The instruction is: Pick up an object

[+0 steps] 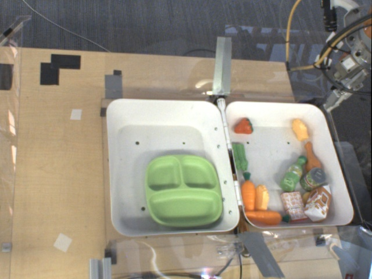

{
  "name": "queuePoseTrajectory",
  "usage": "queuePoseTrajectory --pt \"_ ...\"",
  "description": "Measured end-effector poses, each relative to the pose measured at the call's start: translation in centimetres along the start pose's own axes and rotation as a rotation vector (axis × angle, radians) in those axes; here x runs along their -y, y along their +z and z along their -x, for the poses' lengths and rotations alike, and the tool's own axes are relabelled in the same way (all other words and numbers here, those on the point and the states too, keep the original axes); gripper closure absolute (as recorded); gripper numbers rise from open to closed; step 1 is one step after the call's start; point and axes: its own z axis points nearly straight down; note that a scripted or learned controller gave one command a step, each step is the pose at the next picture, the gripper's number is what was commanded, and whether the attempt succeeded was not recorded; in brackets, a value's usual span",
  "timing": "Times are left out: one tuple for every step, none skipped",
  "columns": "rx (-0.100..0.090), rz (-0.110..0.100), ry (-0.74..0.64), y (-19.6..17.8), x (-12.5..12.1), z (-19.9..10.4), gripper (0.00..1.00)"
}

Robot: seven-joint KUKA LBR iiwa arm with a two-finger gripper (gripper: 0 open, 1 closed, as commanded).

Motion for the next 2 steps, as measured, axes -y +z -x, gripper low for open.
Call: queuePoseTrajectory --pt "-0.002 -0.002 -0.02 18.7 0.3 1.6 1.0" --pt "-0.01 -0.012 -0.057 4.2 2.8 5.5 1.0"
